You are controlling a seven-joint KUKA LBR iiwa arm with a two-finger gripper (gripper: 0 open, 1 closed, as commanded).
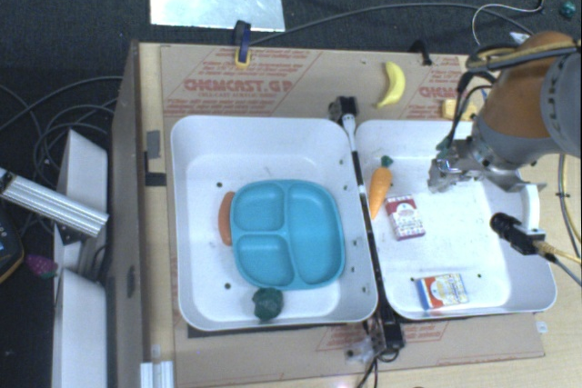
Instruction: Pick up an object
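Camera view: the grey arm's hand (446,170) sits at right centre of the frame over the upper part of the right shallow white bin (536,286); hand state cannot be told, nothing seen in it. In that bin, an orange plastic carrot (379,189) lies along the left wall, a small red-and-white box (406,218) just right of it, and a blue-and-white carton (442,290) near the lower edge. The left white bin (195,195) holds a light-blue divided plastic plate (286,232), an orange sausage-shaped piece (225,217) touching its left edge and a dark green lump (267,303) below; a yellow plastic banana (393,84) lies on the desk (273,82) at upper centre.
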